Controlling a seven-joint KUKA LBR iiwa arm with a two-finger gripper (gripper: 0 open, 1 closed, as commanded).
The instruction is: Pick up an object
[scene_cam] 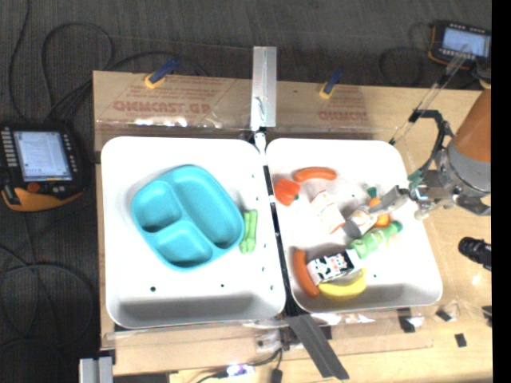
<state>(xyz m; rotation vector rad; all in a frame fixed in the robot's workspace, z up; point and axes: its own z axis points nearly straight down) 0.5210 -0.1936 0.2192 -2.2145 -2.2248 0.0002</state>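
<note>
Camera view: slanted look down on two white bins.
Gripper (402, 195): low over the right shallow white bin (399, 162), near its right wall; whether it grips anything, cannot tell.
Objects: orange plastic carrot (314, 174), green plastic bottle (372, 241), yellow banana (343, 286) among the clutter in the right bin.
Left bin (120, 214): holds a blue divided plastic plate (188, 216) with a green pea pod (249, 230) just beside it.

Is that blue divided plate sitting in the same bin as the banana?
No, the blue plate lies in the left bin, while the banana lies in the right bin.
</note>
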